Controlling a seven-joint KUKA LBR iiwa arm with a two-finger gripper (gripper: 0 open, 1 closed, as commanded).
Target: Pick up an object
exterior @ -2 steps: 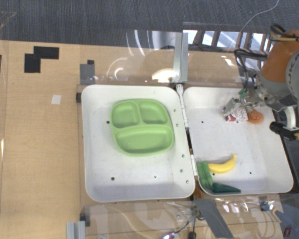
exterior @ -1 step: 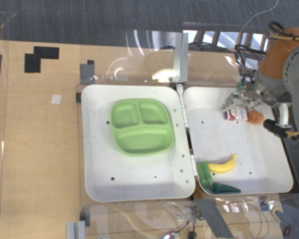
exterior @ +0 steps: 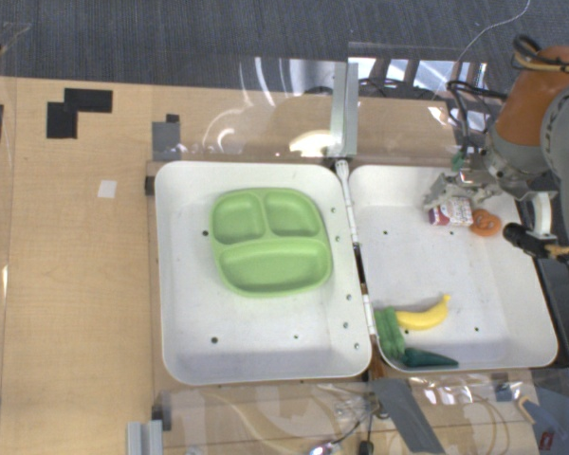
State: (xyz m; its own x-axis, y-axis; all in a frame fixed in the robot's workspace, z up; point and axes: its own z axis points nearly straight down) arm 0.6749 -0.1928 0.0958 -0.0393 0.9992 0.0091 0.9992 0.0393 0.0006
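The right bin [exterior: 465,282] holds a small red-and-white packet [exterior: 451,215] and an orange piece [exterior: 486,223] near its back right. A yellow banana [exterior: 425,316] lies near the front, beside a dark green item [exterior: 405,345] in the front left corner. My gripper [exterior: 458,188] hangs just above and behind the packet, at the bin's back right. The grey arm with its orange band [exterior: 536,102] reaches in from the right. I cannot make out whether anything is held.
A green divided plate [exterior: 270,240] lies in the middle of the left bin [exterior: 190,339]. A metal post [exterior: 345,112] stands behind the divider between the bins. Cables run along the arm at the upper right.
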